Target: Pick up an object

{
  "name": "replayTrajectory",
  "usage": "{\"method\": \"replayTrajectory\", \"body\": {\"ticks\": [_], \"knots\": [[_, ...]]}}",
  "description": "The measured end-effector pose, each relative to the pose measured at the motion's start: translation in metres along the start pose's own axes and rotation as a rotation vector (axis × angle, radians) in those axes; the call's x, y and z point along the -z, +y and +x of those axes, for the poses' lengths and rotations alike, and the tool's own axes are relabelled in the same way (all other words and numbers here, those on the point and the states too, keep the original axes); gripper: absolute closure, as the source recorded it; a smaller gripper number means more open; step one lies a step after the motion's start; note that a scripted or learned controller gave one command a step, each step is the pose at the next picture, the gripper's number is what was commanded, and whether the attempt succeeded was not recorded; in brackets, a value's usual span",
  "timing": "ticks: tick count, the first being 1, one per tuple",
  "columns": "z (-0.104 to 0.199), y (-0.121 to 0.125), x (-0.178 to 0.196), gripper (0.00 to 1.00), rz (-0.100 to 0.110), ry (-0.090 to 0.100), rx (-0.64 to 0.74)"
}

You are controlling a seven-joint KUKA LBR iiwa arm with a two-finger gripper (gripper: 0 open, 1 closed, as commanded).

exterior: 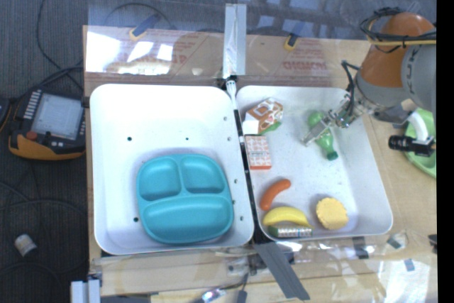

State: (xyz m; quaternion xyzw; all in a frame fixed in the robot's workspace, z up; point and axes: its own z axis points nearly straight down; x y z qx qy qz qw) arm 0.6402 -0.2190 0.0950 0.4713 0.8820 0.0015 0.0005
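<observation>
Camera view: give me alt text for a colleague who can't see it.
The grey arm's claw reaches from the right into the right bin, at a green object. That bin also holds a banana, an orange sausage, a yellow round item and small boxes. The left bin holds a teal divided tray.

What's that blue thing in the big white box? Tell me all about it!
It is a turquoise tray that looks like smooth plastic, with rounded corners. It has three compartments: two small ones along its far edge and one long one along its near edge, split by raised ridges. Nothing shows inside them. It lies flat and face up, turned a little askew, on the floor of the left bin, toward the near right corner. It seems to touch nothing but the bin floor.
</observation>
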Motion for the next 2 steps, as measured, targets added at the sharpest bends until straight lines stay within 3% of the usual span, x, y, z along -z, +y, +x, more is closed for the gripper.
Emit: {"method": "replayTrajectory", "body": {"ticks": [1, 2], "knots": [[0.001, 0.002, 0.009, 1.0, -0.003, 0.001, 0.001], [0.049, 0.032, 0.128, 1.0, 0.002, -0.002, -0.127]]}}
